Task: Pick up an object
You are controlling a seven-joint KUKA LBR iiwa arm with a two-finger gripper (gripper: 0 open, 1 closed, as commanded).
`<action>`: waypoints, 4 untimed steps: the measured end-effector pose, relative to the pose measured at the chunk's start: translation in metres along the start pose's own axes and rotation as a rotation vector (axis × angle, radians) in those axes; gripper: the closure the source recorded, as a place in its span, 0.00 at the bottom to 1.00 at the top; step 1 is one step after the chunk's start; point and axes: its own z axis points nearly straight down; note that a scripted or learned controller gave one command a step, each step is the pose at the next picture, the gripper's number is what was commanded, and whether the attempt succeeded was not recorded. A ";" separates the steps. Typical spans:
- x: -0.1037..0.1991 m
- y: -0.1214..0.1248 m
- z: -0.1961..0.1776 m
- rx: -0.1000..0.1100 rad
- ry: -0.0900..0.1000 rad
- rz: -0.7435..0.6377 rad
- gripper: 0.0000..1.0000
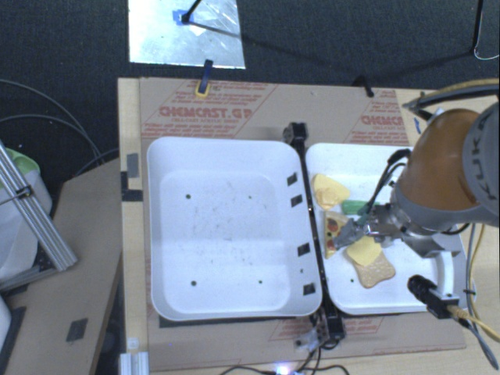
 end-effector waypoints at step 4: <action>-0.030 0.069 0.095 -0.011 -0.008 -0.006 0.00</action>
